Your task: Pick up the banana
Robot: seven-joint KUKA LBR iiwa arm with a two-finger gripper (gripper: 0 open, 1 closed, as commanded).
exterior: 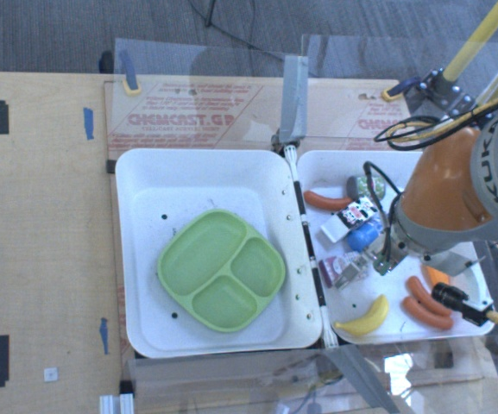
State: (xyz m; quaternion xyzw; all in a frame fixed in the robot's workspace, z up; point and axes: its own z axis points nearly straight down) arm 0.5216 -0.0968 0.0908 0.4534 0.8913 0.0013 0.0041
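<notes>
The banana lies in the right bin's near corner, long axis slanting up to the right. The gripper hovers just beyond it, above; I cannot tell its state.

The arm reaches in from the right, its orange band above the downward-pointing gripper.
</notes>
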